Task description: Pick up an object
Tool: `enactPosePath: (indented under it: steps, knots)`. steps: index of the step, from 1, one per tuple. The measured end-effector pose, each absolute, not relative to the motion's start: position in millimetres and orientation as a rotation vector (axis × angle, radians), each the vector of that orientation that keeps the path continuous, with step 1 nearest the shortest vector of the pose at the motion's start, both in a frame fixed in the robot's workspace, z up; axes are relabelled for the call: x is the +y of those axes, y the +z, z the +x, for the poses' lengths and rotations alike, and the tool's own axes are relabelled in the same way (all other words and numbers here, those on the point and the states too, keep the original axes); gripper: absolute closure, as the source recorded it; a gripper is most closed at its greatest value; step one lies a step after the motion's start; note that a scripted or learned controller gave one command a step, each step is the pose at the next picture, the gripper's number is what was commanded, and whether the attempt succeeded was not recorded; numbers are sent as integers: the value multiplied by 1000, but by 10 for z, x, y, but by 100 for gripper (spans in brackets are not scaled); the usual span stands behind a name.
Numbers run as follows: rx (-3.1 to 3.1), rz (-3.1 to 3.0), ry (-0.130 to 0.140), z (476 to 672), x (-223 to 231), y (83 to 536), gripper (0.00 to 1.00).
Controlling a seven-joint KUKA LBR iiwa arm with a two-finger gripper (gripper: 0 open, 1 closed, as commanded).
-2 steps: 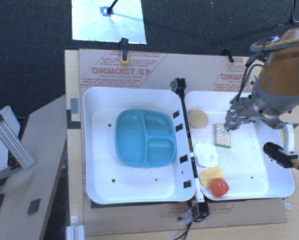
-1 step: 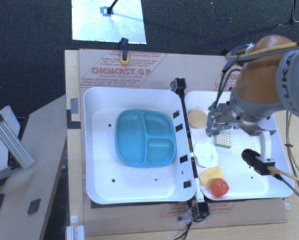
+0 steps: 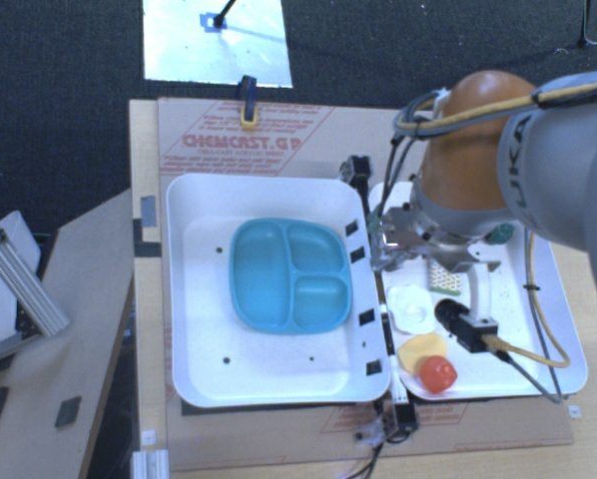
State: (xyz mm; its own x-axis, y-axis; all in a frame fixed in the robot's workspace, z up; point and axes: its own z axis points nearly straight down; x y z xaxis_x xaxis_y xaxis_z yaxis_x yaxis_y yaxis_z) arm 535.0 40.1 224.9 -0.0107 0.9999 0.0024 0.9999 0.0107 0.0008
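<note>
The right bin (image 3: 563,352) holds several small objects. A white round piece (image 3: 410,307) lies near its left wall, with a yellow piece (image 3: 420,348) and a red ball (image 3: 438,374) in front of it. A green-dotted white item (image 3: 445,278) and a teal item (image 3: 499,235) lie partly hidden under the arm. My gripper (image 3: 418,252) hangs low over the bin's back left, just behind the white round piece, largely hidden by the wrist. I see nothing held in it.
The left bin (image 3: 194,367) holds a blue divided plate (image 3: 289,272). Black clips line the wall between the bins (image 3: 370,287). A black connector (image 3: 466,328) with a yellow cable hangs from the arm over the right bin.
</note>
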Motion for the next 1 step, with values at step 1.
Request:
enactPosePath:
  steps: [1]
  knots:
    - [-2231, -2208, -3, 5209, 940, 2152, 100]
